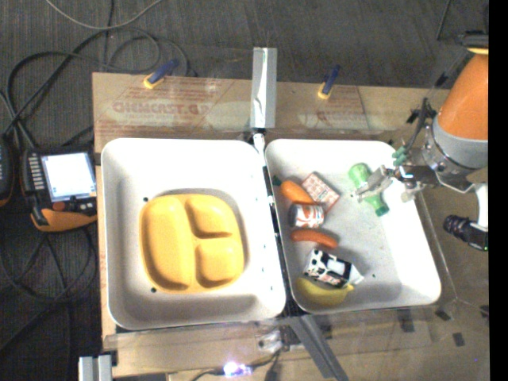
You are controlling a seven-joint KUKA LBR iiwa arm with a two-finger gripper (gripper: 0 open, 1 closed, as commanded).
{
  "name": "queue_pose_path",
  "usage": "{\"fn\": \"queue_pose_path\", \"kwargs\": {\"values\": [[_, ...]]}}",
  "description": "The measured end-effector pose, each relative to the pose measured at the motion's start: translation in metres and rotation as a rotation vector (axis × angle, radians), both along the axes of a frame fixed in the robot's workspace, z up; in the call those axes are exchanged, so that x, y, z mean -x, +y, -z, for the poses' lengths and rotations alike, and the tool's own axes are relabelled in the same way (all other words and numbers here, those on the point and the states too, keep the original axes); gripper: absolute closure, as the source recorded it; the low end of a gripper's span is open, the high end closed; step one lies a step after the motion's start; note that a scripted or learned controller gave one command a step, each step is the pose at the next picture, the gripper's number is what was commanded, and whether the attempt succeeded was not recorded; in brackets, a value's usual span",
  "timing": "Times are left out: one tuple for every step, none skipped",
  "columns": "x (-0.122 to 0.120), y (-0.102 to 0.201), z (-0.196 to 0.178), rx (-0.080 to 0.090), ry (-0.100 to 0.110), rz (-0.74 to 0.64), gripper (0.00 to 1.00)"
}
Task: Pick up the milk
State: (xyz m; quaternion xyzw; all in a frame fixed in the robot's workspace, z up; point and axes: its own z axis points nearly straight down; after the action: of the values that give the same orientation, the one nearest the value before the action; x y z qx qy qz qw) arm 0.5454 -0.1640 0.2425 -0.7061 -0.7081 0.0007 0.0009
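Near the right bin's front, black-and-white milk carton (328,267), tipped over.

Yellow divided plastic tray (193,241) inside left white bin (119,213). In right white bin (413,244): cow-patterned milk carton (327,267) on yellow banana (324,292), nearest front.

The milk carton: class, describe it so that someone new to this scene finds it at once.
Look in the right-hand white bin, toward its near edge. The milk carton lies there on its side, resting against a yellow banana, just below a red sausage. It is the one item with black-and-white cow patches.
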Motion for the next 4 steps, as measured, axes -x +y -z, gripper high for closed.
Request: {"fn": "queue_pose_path", "kwargs": {"values": [[0.022,-0.003,0.063,0.001,0.001,0.1,0.0],[0.058,0.055,0.153,0.003,-0.014,-0.011,0.0],[0.056,0.055,0.142,0.003,-0.017,-0.011,1.0],[0.057,0.055,0.142,0.003,-0.017,-0.01,0.0]]}}
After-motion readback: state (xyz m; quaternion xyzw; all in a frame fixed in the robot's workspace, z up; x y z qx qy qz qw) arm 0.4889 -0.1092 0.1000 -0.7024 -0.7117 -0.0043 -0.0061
